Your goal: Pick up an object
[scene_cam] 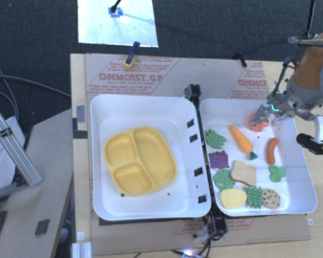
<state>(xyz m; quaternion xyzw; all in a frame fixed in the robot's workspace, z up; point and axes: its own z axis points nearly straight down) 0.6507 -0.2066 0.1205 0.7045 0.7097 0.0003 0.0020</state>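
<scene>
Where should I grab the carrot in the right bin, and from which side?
Take the carrot across its orange body near the middle, coming straight down from above. It lies flat and slanted, with its green end toward the bread slice, so set the fingers across its narrow width. There seems to be free bin floor on both long sides, which should leave room for them.

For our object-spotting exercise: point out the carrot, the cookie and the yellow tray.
carrot (240,138), camera view, middle of its orange body
cookie (271,198), camera view, centre of its face
yellow tray (174,168), camera view, right rim
</scene>
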